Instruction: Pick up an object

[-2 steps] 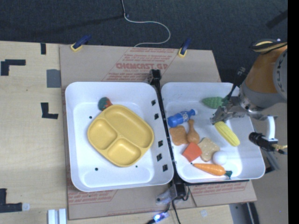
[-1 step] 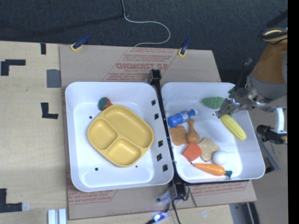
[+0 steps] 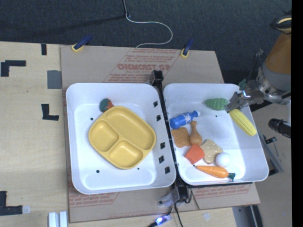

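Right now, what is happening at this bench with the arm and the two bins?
The arm has its gripper over the right bin, near its far right side, between the green toy and the corn. No object shows between its fingers, so nothing is picked up yet. The bottle, carrot, egg and other toy foods lie in that bin. The left bin holds a yellow tray.

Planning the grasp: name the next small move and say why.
Probably lower the gripper a little toward the corn cob. It sits over the right bin, between the corn and the green cob, holding nothing visible.
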You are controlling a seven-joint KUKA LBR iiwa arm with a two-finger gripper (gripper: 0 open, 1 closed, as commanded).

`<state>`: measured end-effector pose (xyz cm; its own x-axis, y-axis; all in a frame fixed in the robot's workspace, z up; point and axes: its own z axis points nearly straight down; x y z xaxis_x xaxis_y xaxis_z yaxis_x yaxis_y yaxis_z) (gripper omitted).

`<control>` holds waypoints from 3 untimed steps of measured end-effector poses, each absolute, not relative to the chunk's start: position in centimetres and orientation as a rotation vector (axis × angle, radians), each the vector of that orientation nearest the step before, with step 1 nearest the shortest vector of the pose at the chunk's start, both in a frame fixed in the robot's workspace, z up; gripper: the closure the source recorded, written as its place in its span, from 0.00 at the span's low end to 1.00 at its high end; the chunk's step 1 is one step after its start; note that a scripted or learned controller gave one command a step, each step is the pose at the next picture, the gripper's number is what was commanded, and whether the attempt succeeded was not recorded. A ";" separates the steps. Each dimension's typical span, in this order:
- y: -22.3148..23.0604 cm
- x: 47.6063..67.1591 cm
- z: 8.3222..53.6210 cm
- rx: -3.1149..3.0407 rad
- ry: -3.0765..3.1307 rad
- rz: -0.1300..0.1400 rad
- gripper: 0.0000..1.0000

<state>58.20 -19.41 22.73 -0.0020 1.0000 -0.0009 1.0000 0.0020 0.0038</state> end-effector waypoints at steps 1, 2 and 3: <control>-14.4 60.2 23.6 2.215 2.230 0.003 1.00; -8.9 62.4 23.7 2.214 2.231 0.002 1.00; -3.6 63.8 23.4 2.216 2.229 -0.001 1.00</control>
